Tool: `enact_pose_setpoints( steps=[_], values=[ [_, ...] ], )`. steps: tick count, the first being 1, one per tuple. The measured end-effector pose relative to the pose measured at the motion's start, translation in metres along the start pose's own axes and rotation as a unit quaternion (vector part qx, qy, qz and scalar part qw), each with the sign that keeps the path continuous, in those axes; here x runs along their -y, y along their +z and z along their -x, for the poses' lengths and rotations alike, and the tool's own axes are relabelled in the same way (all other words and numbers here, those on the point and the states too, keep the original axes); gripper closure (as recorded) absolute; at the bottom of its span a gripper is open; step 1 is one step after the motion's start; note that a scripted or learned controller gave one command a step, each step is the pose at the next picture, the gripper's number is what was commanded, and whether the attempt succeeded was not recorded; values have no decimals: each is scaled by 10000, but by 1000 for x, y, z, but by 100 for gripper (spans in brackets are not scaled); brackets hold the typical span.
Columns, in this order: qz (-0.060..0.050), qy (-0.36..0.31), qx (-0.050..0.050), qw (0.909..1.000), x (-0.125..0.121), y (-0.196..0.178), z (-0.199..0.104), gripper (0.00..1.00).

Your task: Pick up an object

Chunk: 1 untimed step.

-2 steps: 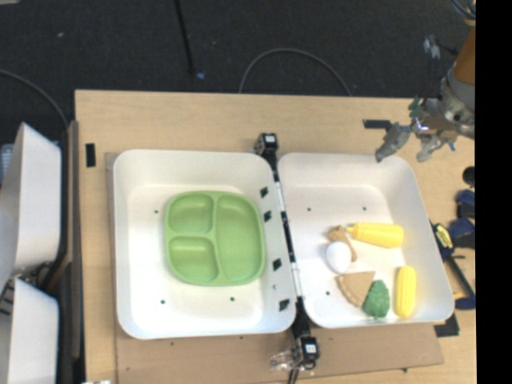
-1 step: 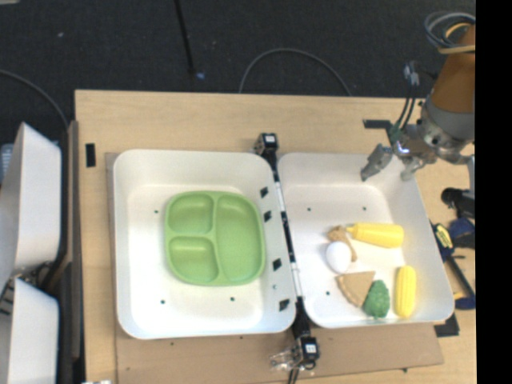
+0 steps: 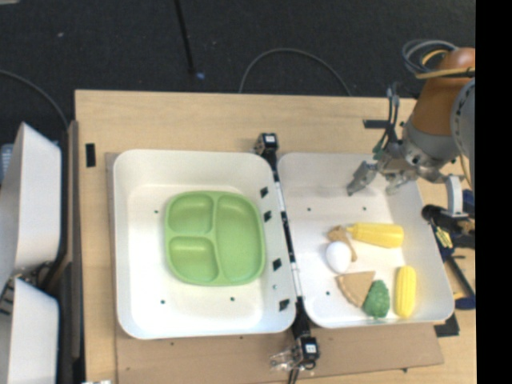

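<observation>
The hand (image 3: pixel 378 177) is hovering over the far end of the right bin (image 3: pixel 320 174), its two fingers spread apart and gripping nothing. Nearest the camera, well below the hand, a corn cob (image 3: pixel 406 290), green broccoli (image 3: pixel 376 299) and a tan wedge (image 3: pixel 355 285) are lying together; closer to the hand a white egg (image 3: pixel 338 255) and a yellow cob (image 3: pixel 376 234) are resting. Judging by this, picking is not yet done: descent, closing and lifting are all remaining.
</observation>
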State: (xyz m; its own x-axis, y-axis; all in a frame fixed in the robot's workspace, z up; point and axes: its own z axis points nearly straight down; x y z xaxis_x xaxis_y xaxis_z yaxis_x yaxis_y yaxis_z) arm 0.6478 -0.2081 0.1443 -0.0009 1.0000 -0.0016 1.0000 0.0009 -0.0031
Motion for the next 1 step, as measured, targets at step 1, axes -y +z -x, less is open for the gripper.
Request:
enact_pose_setpoints(
  steps=[1],
  values=[
    [6,2,2,10000,0,46,1,0]
  ],
)
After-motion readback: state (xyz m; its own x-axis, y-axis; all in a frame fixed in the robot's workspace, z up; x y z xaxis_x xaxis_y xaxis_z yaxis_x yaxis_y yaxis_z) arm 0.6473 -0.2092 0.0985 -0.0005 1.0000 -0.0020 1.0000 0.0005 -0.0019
